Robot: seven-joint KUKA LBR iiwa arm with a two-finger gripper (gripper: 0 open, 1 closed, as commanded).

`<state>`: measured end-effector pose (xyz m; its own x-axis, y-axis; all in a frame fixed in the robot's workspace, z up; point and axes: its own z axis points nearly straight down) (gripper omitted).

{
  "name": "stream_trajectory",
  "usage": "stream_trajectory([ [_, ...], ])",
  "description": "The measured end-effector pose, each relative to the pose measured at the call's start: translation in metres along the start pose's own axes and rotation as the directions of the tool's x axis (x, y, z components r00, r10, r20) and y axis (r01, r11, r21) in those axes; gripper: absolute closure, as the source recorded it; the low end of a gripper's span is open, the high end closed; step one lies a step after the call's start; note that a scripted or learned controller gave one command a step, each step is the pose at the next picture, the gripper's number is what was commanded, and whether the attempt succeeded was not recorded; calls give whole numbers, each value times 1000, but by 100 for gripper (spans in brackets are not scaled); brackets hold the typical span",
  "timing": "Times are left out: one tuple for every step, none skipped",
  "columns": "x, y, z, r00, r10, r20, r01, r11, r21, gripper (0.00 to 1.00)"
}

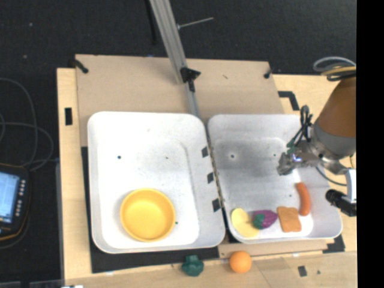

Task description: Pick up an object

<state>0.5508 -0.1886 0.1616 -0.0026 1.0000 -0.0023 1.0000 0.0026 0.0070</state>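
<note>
Sausage (303,198), lying at the right bin's (252,143) right edge just below the fingers (287,162), whose opening I cannot tell, seems the nearest target: descend centred across its narrow width.

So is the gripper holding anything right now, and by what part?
Nothing visible in the gripper; it hangs over bare floor of the right bin, apart from the toys at the near edge.

bench (69,179) with two white bins (144,137), orange ball (240,261), green piece (192,266)
</note>
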Motion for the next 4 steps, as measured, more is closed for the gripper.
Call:
stream_trajectory([
  [-2,1,-51,1000,-1,0,1,1000,4,100],
  [61,-2,-56,1000,-5,-4,5,1000,4,100],
  [113,-11,-52,1000,-4,-4,4,1000,6,100],
  [168,-16,-68,1000,-6,-5,6,1000,3,100],
])
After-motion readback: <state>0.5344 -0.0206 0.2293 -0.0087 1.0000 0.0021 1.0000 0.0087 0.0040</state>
